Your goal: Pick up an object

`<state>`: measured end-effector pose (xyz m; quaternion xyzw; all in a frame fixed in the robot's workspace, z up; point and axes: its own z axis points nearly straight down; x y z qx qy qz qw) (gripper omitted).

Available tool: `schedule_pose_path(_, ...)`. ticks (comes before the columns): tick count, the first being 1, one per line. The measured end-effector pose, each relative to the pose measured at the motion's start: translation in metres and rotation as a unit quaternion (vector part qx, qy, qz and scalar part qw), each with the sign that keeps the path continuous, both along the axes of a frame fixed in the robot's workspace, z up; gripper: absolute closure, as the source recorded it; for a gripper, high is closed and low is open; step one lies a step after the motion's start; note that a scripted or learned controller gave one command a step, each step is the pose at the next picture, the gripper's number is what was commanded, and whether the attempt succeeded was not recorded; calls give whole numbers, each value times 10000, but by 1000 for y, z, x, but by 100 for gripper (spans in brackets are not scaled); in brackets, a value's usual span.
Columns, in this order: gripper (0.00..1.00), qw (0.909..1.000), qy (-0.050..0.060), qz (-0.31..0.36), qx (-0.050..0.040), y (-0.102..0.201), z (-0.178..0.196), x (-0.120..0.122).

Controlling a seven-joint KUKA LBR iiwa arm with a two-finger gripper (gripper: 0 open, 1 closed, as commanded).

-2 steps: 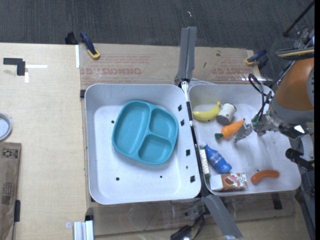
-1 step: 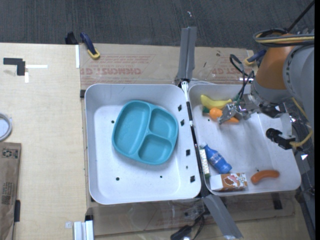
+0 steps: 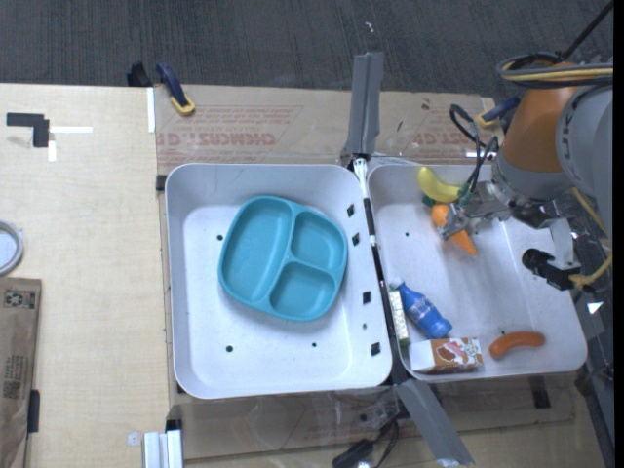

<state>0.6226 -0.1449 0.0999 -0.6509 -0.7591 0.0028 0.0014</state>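
— Where's the orange carrot [image 3: 464,242] from the jaws [image 3: 458,224]?
— In the right bin [image 3: 546,359], touching them at five o'clock, long axis ten-to-four. Whether they're open or gripping, I cannot tell.

The grey arm [image 3: 575,135] reaches in from the right, its orange band [image 3: 531,130] above the wrist; the wrist angles downward and leftward — the gripper [image 3: 458,224] sits low at its end, dark cables looping beside it.

A teal divided plate [image 3: 284,257], yellow banana [image 3: 436,183], blue bottle [image 3: 424,312], orange sausage [image 3: 516,343], white bins [image 3: 185,291].
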Motion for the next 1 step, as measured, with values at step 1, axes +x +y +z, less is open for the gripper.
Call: schedule_pose_path(1,100,9997,-26,243,2,64,203,-28)
